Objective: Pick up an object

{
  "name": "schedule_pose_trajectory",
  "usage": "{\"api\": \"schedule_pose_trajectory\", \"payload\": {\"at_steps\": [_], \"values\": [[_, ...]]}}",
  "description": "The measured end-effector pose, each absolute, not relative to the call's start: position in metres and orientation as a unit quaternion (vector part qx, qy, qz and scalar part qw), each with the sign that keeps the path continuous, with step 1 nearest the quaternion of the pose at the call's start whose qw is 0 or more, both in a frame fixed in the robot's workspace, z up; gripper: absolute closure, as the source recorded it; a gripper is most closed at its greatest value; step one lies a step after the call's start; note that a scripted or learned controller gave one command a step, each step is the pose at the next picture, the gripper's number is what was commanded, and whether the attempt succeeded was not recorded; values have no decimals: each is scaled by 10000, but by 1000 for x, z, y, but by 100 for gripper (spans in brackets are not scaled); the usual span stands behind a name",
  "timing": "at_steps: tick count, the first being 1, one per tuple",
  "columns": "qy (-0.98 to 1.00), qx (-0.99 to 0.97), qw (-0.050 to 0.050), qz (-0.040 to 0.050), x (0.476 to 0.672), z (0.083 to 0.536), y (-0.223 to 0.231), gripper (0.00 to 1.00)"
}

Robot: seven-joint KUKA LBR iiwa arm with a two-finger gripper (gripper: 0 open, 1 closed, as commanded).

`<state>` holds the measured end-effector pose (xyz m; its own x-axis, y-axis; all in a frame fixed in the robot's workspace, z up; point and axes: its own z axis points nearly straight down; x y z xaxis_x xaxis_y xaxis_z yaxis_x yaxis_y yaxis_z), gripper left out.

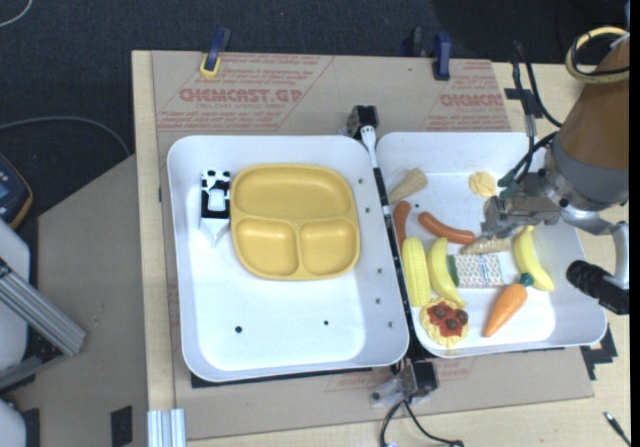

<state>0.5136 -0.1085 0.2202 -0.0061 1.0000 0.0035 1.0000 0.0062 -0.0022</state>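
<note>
The right bin [560, 330] holds toy food: a corn cob [414, 273], a banana [442, 271], a second banana [532, 259], a carrot [505, 306], two sausages [447, 228], a pizza slice [446, 320], a bread piece [408, 183], a pale chip [483, 183] and a speckled packet [479, 270]. My gripper [497, 231] hangs low over the middle of this bin, just above the packet and beside the sausage's right end. The arm's wrist covers its fingers from above.
The left bin [200, 325] carries a yellow divided plate [295, 219] and a small black-and-white object [215, 197] at its left. A black clamp [364, 121] sits between the bins at the back. The arm's orange band [605, 115] fills the right side.
</note>
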Motion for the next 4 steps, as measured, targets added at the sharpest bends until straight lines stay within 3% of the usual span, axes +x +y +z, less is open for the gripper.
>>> {"api": "schedule_pose_trajectory", "payload": {"at_steps": [3, 4], "values": [[-7091, -7051, 21, 5, 507, 218, 49, 100], [-7092, -7050, 2, -9, 516, 214, 95, 100]]}}
